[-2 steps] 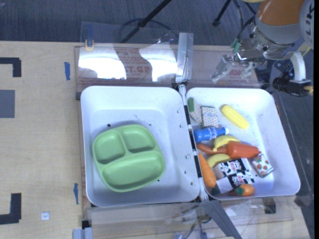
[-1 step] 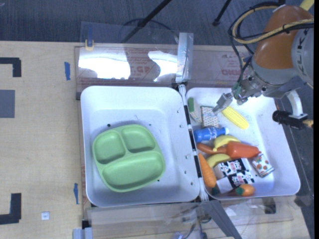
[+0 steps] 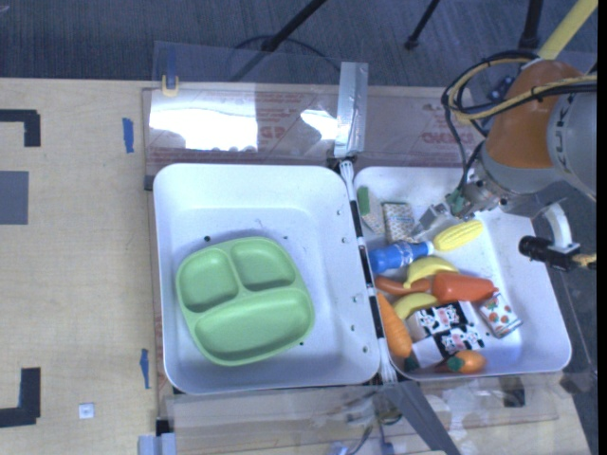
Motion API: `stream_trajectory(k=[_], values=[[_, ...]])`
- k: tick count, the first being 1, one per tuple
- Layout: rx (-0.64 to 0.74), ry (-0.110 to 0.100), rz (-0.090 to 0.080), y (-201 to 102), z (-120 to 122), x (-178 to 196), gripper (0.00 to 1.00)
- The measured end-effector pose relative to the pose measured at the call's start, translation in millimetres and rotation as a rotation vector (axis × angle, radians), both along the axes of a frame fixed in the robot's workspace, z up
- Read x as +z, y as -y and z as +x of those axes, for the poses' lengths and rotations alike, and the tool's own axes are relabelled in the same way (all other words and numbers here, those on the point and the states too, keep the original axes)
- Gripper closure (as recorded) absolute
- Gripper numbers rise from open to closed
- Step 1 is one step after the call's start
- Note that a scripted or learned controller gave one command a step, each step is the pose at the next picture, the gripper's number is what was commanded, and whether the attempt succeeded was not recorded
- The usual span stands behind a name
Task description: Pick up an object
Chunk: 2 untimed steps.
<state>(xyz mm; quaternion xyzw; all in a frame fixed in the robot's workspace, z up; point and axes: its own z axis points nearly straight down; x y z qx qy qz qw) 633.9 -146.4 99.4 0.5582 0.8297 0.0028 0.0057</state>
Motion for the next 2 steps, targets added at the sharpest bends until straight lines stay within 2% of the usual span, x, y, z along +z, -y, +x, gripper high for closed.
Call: stream_trajectory(k=[1,2], values=[[0.138,-0.011,0.001,44.3,-23.1,-14.7,0.0],[0.137,-0.007,0.001,45.1,-21.2,-5.7,1.0]])
